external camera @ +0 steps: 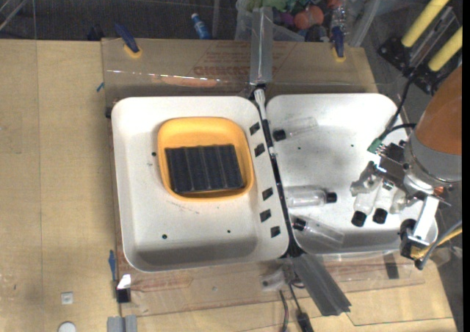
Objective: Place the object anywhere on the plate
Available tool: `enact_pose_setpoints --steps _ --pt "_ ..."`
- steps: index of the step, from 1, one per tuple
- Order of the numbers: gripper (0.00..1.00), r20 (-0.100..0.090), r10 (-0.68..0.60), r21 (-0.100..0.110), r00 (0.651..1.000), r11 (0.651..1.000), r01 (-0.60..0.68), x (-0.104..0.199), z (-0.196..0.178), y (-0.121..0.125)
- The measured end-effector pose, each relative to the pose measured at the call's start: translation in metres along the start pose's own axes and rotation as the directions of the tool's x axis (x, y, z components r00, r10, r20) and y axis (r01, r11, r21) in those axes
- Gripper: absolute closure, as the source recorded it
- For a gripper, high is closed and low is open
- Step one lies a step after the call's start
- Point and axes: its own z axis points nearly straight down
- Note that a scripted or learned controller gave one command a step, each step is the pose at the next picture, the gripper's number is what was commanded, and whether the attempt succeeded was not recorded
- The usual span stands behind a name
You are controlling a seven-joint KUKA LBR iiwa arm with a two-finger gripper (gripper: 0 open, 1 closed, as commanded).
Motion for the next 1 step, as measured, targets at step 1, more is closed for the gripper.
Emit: enact_pose_setpoints --steps 1 --pt "1.00 0.001 -0.095 -0.003 0.995 0.995 0.095 0.0278 0.0254 0.0568"
